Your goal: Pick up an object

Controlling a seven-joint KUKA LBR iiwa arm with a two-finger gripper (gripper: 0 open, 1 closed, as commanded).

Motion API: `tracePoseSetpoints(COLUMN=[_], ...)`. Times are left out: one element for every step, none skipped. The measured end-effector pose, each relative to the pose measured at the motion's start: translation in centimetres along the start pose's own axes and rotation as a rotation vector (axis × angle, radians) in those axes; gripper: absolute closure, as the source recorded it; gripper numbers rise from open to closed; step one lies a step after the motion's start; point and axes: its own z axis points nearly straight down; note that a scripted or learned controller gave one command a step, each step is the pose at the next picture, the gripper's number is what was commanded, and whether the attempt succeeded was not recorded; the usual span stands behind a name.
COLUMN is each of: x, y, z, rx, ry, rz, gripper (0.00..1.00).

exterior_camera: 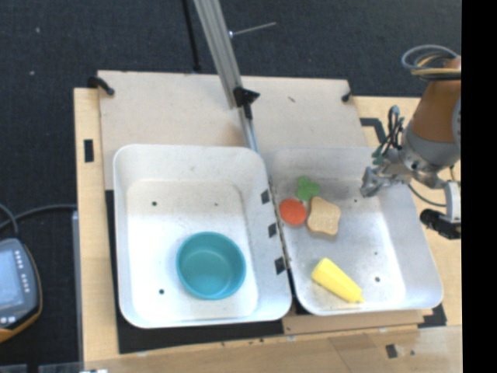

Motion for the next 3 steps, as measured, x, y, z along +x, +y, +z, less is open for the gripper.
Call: tracePoseSetpoints(x=[0.3, 0.2, 4.6], y=[0.1, 0.2, -2.1], z=[-6.4, -6.0, -5.7], rx=[-0.003, 0.003, 0.003], ry=[0.000, 0.001, 0.002], rz=[-0.003, -0.003, -0.002], gripper=[1.00, 1.00, 1.00])
